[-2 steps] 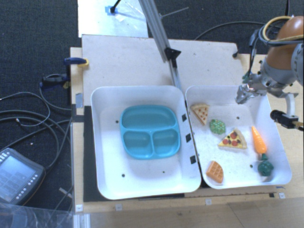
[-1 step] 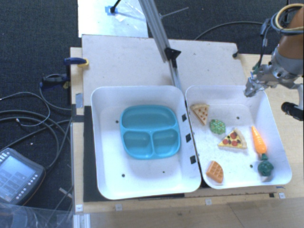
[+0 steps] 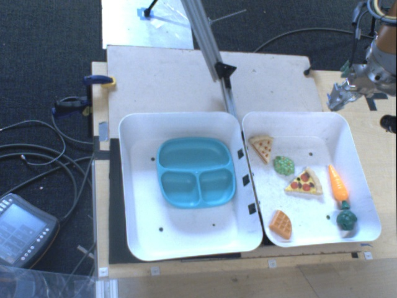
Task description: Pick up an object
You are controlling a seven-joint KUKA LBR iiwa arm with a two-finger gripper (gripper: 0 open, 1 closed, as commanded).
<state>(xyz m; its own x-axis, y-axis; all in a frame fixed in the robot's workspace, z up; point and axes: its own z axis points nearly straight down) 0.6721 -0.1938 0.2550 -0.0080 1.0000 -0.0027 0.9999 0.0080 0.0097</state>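
**A:** Dark carpet (image 3: 37, 17) all round, pale bench (image 3: 167, 73) in the middle. Nearest, down at left: grey teach pendant (image 3: 22, 228) on the floor, with cables (image 3: 37, 148) looping just beyond it.

**B:** And on the bench, two white bins side by side?

**A:** Right. Starting at the near end of the right bin (image 3: 358, 160): orange waffle piece (image 3: 280, 225) toward the near left corner, dark green broccoli (image 3: 346, 218) toward the near right corner.

**B:** Just past the broccoli?

**A:** Orange carrot (image 3: 338, 184), lying lengthwise beside the right wall, near end right at the broccoli. Touching or not, too close to call.

**B:** Mid-bin?

**A:** Pizza slice (image 3: 304, 183) with red toppings, flat on the floor. Slightly farther and left, a round green vegetable (image 3: 284, 164), near the pizza but apart. Then a smaller wedge slice (image 3: 262, 148) toward the far left corner.

**B:** Left bin (image 3: 127, 166)?

**A:** Holding one blue divided plate (image 3: 196, 171), three compartments, lying flat near the centre.

**B:** Now the gripper (image 3: 338, 98)?

**A:** Farther back at right, hovering over the bench just outside the right bin's far right corner, well apart from every toy. Spread or pressed together? Too blurred, cannot tell. Behind it, grey arm (image 3: 384, 48) with the orange band.

**B:** Farthest back?

**A:** Blue and yellow clamp (image 3: 99, 79) on the bench's left edge, and a metal pole (image 3: 201, 23) slanting from between the bins up to the top.
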